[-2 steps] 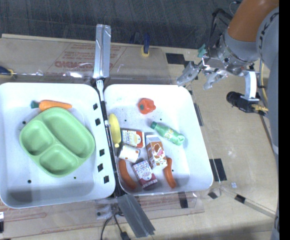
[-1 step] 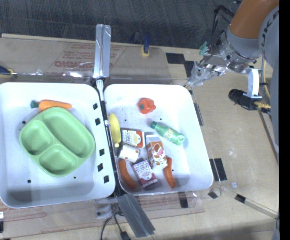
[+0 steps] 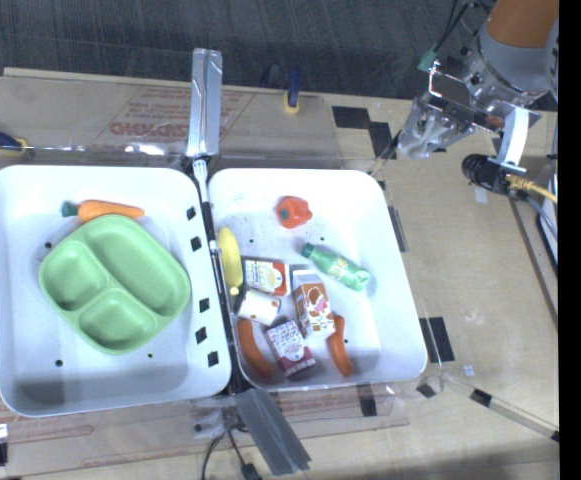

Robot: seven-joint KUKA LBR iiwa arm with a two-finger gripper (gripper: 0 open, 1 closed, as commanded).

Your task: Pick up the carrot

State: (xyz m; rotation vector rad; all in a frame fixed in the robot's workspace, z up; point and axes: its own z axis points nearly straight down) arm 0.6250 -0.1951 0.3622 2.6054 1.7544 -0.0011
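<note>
my hand (image 3: 432, 133): parked up in the upper right of the frame, over the bare tabletop (image 3: 470, 268) and outside both bins. honestly can't tell from this angle how wide it's open, it's just a blur of metal and cables up there. nothing visibly in it.

carrot (image 3: 110, 209): sitting in the left bin (image 3: 20, 368), near its top edge, lying sideways with the green stub pointing left. it's touching or just beside the top rim of the green plate. well apart from my hand, whole other bin between us.

green plate (image 3: 115, 283): three-compartment divided one, takes up the middle of the left bin, tilted a bit.

right bin (image 3: 395, 308): the cluttered one. red pepper (image 3: 293, 211) near the top, green bottle (image 3: 336, 265) lying slanted on the right side, banana (image 3: 230, 258) along the left wall.

bottom of right bin: a couple of small cartons (image 3: 288, 313) piled together, with two sausage-looking things (image 3: 340, 346) next to them, one on each side of the pile.

arm: orange band (image 3: 525, 3) visible at the top right corner.
</note>
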